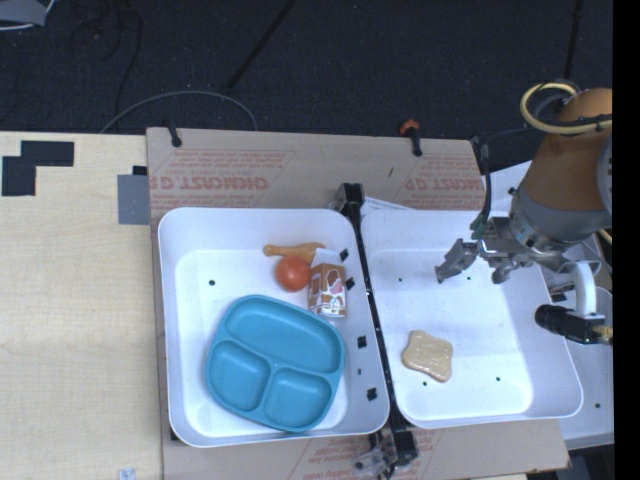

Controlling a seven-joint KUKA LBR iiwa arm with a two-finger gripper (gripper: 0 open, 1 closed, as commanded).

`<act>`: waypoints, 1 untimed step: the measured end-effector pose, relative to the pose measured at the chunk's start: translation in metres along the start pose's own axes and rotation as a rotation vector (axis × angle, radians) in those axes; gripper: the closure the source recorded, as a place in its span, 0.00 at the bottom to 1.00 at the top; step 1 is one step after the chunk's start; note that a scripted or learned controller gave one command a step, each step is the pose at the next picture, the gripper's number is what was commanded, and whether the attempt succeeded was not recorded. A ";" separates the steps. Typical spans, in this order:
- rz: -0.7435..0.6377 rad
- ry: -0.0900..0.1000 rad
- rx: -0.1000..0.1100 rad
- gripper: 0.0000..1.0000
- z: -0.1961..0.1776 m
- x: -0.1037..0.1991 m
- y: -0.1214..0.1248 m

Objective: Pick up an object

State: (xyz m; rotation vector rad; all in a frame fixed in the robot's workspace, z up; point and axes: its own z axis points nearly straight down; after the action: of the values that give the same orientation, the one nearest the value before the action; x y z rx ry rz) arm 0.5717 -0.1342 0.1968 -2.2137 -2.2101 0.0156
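Left bin (185, 268), centre-left of frame: you are seeing a blue divided tray (275, 362), a red tomato (293, 273), an orange toy piece (293, 251) and a small printed carton (328, 291), print unreadable. Right bin (500, 393) is holding a tan bread slice (428, 355) at lower centre. Gripper (470, 266) is hovering at right, jaws spread, gripping nothing. Cardboard lettering behind is reading mirrored.

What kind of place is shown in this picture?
Probably a robot test bench in a lab. A robot arm reaches over two white bins, toy food such as a tomato lies beside a blue tray, and cables cross the dark floor.
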 end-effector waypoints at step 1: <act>-0.002 -0.001 -0.013 0.00 -0.008 0.000 0.003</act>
State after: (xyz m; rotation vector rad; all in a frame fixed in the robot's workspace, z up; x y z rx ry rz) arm 0.5745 -0.1343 0.2052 -2.2189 -2.2196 0.0025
